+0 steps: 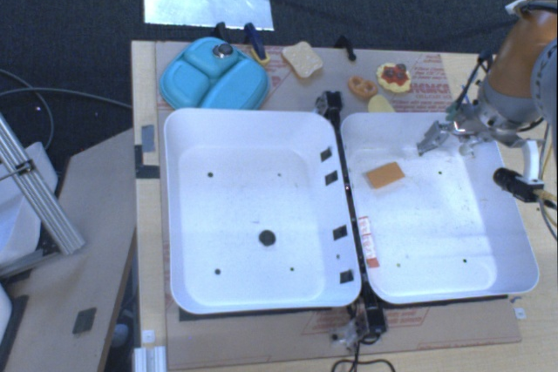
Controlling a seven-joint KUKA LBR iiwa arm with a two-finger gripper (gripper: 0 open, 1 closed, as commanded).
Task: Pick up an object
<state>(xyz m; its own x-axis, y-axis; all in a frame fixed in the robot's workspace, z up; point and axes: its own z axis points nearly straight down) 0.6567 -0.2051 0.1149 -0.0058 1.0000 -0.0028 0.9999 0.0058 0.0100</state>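
A flat orange-tan block (384,175) lies in the right bin (453,274), toward its back left. A small dark round piece (267,237) sits near the middle of the left bin (200,274). My gripper (445,144) hangs over the right bin's back edge, up and to the right of the orange block. Its fingers are spread open with nothing between them. The arm's orange band (523,48) rises behind it at the right.
Behind the bins lie a blue divided plate (214,76), a toast slice (302,59), a pretzel (362,86), a small tart (394,77) and a yellow piece (380,104). A black part (514,181) juts over the right bin's right rim.
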